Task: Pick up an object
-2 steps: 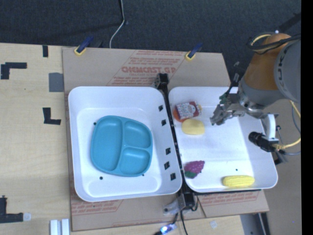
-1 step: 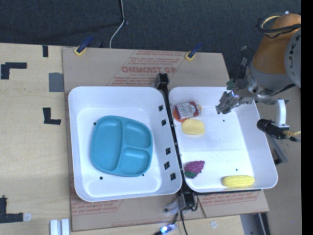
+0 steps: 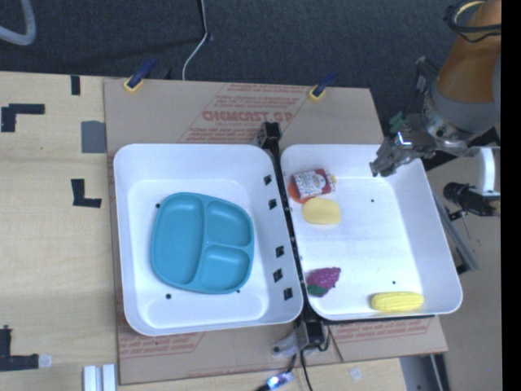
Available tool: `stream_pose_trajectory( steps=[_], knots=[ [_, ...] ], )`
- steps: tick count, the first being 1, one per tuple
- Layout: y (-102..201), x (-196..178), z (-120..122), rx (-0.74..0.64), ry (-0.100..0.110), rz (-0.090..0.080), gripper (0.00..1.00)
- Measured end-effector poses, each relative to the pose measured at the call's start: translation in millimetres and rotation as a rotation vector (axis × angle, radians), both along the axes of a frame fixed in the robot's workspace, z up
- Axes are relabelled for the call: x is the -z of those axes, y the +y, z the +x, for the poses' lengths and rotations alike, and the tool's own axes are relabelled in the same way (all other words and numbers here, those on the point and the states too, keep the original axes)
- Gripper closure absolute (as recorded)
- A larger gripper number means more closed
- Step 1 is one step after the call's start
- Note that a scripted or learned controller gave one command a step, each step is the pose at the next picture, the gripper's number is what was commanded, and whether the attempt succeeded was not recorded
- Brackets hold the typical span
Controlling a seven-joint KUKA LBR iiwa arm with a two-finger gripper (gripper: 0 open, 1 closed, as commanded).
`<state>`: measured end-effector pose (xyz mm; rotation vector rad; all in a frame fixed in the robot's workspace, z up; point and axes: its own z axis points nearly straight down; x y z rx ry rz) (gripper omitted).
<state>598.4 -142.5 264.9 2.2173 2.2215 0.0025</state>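
The right bin (image 3: 407, 226) holds a red and white ketchup bottle (image 3: 310, 184) lying at its back left, with a yellow lemon-like piece (image 3: 322, 212) just in front of it. A purple grape bunch (image 3: 322, 279) lies near the front left, and a yellow corn cob (image 3: 396, 301) rests at the front edge. My gripper (image 3: 388, 161) hangs over the back right corner of this bin, well right of the bottle, with nothing seen between its dark fingers.
The left bin (image 3: 134, 177) holds a blue divided plate (image 3: 203, 242). A black divider with clips (image 3: 279, 218) runs between the bins. Cardboard (image 3: 236, 112) lies under both bins, with clamps at its back corners. The arm's grey and orange wrist (image 3: 468, 63) stands at the right.
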Motion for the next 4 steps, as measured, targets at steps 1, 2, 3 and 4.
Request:
stream_pose_trajectory(
  steps=[1,2,3,4],
  knots=[
    [54.8,-3.3,7.3,-0.005,0.003,0.002,1.0],
    [109.6,-3.5,15.8,-0.003,0.004,0.001,1.0],
    [166.0,17.3,24.7,-0.004,0.006,0.001,1.0],
    [216.7,17.8,33.4,-0.003,0.004,0.001,1.0]
  ],
)
